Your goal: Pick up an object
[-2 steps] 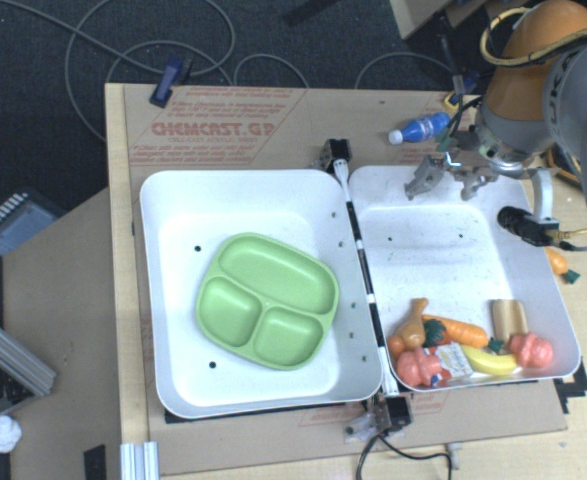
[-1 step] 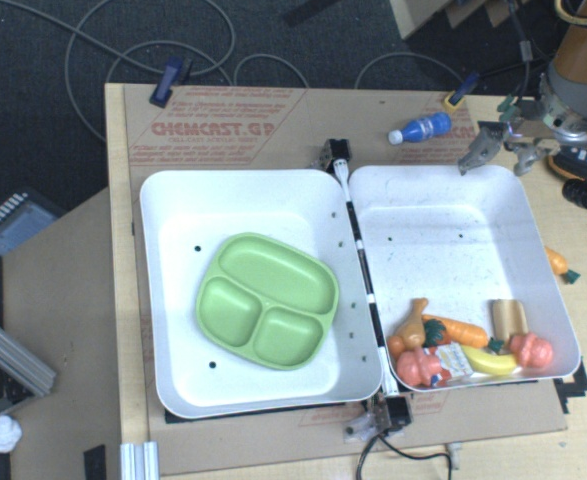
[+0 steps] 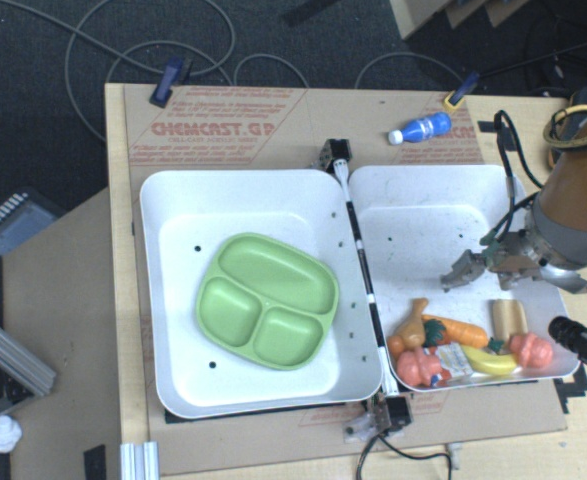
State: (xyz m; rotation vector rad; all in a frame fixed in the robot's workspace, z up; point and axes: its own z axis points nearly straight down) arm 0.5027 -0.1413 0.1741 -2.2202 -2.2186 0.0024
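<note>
Hovering over the right bin [image 3: 413, 193], our gripper [image 3: 465, 272] hangs just above the bare white floor, its fingers spread apart with nothing between them. We read that posture as a readiness to close on something, since the task asks us to pick up an object. The candidates sit crowded in the bin's near corner, just beside and below us: a carrot [image 3: 457, 330], a banana [image 3: 489, 361], a pink toy [image 3: 420, 368], a tan cylinder [image 3: 508, 317] and a second pink piece [image 3: 532, 349]. They touch and overlap, likely because they have slid together against the wall, which makes a clean grasp harder to judge. We see the left bin [image 3: 173, 268] holding a green divided plate [image 3: 266, 300], lying flat in its middle. A blue bottle [image 3: 421, 129] rests on the table [image 3: 223, 128] behind the bins, well apart from our reach.
</note>
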